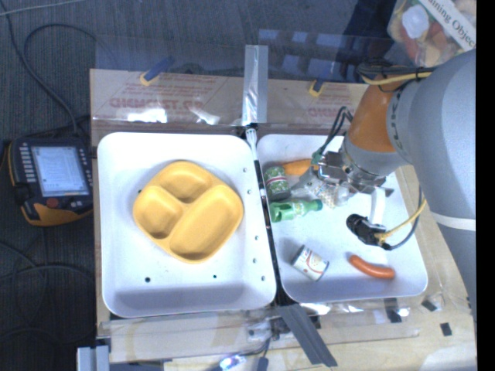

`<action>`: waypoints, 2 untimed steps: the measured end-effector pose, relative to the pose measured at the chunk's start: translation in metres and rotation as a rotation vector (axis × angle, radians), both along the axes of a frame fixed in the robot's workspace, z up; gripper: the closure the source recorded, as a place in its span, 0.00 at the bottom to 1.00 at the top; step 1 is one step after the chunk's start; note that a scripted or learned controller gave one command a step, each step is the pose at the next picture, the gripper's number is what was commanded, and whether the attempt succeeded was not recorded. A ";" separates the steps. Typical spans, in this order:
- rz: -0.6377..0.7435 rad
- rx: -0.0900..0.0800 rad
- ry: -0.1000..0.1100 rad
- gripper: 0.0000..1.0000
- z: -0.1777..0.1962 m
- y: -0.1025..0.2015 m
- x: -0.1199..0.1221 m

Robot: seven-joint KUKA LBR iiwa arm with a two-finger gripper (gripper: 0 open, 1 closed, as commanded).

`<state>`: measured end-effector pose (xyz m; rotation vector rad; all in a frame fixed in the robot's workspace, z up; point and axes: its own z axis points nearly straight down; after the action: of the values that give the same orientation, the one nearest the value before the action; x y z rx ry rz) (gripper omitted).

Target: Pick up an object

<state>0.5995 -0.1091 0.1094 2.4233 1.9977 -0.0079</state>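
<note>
The grey arm point(433, 122) with its orange band point(371, 126) reaches in from the right and comes down over the right bin point(410, 284). Its hand point(334, 185) is low in the upper middle of this bin, close above the things which lie there. If the hand is spread or pressed together cannot be told, because the wrist covers it from above, and no object can be seen held in it.

In the right bin there are several small objects. A green bottle point(294, 208) lies on its side just left of the hand, near the wall between the two bins. Above it stands a small green can point(276, 178), and beside the can an orange carrot-like piece point(296, 167) lies, partly under the hand. A small white can with red print point(310, 262) lies tilted in the lower part of the bin. To its right, near the lower right corner, lies an orange-red sausage point(371, 267). A black cable part with a yellow wire point(371, 232) hangs from the arm above the sausage.

The left bin point(124, 284) holds a yellow tray with three compartments point(188, 209), in its middle. Left of the bench, on the dark floor, lies a control pendant point(51, 179) with a bright screen
</note>
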 end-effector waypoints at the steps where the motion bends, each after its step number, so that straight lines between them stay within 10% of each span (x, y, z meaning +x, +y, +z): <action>1: -0.021 -0.001 -0.017 0.00 -0.016 -0.020 0.031; 2: -0.039 0.000 0.000 0.00 0.001 -0.006 -0.013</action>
<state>0.5862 -0.1153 0.1103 2.4621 1.9505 -0.0081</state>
